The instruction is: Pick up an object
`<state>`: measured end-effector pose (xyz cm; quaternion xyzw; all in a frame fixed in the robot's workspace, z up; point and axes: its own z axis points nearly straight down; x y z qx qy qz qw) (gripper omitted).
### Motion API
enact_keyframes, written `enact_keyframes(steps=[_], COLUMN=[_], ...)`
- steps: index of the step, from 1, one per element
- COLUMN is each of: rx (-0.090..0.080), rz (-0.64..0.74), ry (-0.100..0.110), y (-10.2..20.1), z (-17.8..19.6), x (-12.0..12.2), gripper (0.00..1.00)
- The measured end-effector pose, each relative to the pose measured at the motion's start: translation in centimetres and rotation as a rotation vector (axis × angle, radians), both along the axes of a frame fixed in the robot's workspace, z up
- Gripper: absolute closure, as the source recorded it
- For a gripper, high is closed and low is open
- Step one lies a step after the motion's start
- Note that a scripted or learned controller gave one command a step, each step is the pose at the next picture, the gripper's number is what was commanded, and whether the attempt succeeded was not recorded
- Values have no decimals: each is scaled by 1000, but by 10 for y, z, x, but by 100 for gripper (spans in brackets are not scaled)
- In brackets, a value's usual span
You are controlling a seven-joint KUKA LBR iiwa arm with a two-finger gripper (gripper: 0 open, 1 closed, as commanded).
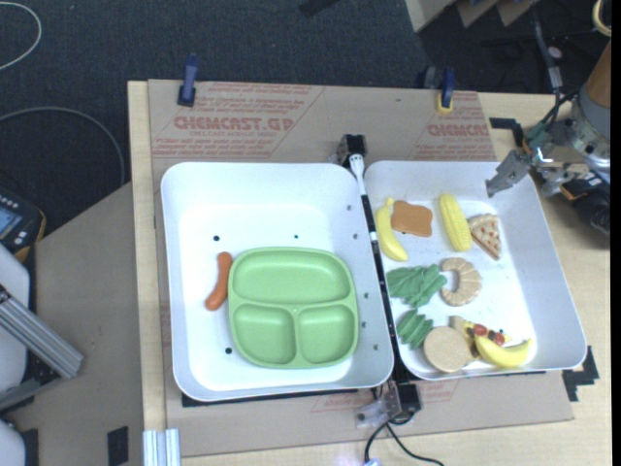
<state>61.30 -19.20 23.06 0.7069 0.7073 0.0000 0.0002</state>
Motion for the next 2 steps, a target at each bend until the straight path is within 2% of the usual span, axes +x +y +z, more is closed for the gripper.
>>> enact_keyframes(steps=[1,2], rx=[-1,2], rz=[0,4], ry=[-2,6], y=[10,-16], z=[-136,-145], x=[-15,34], gripper=[0,0])
